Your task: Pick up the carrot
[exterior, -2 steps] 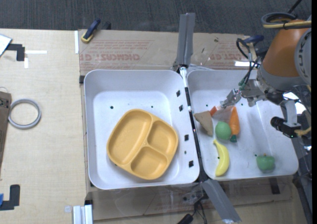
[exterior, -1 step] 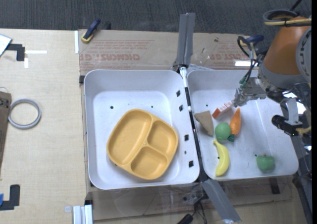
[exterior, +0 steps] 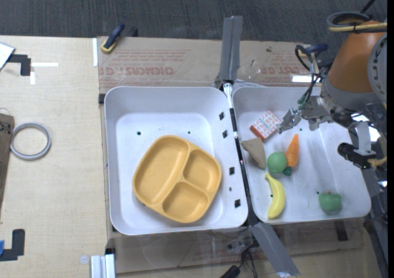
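The orange carrot (exterior: 292, 150) lies in the right bin (exterior: 351, 212), pointing up and down in the view, its lower end against a green round fruit (exterior: 277, 162). My gripper (exterior: 301, 124) hangs just beyond the carrot's upper tip, open, with nothing between its fingers. The grey arm with its orange band (exterior: 355, 56) comes in from the right over the bin's far corner.
The right bin also holds a banana (exterior: 275, 195), a green fruit (exterior: 330, 202), a red and white box (exterior: 266, 125) and a brown wedge (exterior: 254, 150). A yellow divided plate (exterior: 177, 178) sits in the left bin (exterior: 117, 147). A tape roll (exterior: 28, 141) lies on the bench.
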Controlling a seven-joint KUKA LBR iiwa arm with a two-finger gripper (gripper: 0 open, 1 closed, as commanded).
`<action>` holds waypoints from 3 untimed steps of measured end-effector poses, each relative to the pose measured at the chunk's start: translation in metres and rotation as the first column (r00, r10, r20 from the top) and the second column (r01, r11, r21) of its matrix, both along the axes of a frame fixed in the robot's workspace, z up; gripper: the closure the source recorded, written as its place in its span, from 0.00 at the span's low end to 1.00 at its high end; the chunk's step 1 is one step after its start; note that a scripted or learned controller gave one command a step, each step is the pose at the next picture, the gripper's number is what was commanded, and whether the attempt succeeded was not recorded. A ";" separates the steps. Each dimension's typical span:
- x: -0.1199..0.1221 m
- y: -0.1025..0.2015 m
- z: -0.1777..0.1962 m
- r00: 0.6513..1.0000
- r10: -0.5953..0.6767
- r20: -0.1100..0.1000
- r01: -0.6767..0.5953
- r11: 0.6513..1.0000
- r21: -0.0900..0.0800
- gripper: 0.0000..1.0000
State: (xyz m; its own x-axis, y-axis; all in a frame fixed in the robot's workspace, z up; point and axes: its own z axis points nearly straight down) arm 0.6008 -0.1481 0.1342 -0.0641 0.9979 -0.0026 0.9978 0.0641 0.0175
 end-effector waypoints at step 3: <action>-0.016 -0.010 -0.037 0.990 0.142 -0.021 -0.142 0.990 0.002 1.00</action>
